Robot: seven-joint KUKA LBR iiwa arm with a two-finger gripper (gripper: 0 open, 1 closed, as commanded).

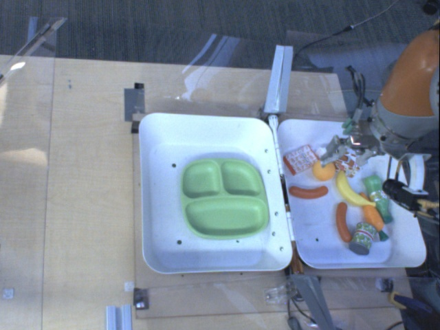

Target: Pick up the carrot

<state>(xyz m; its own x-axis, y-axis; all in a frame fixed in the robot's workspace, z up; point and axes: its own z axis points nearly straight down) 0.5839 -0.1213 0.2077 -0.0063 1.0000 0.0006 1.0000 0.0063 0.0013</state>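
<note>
The carrot is a short orange piece near the right bin's front right, between a green item and a small can. My gripper hangs over the back of that bin, above a red-and-white packet and close to an orange fruit. It sits up and to the left of the carrot, well apart from it. The grey arm with its orange band comes in from the upper right.
The right bin also holds a banana, two red sausages and another red-and-white packet. A green divided plate lies in the left bin. A dark bracket juts in at the right.
</note>
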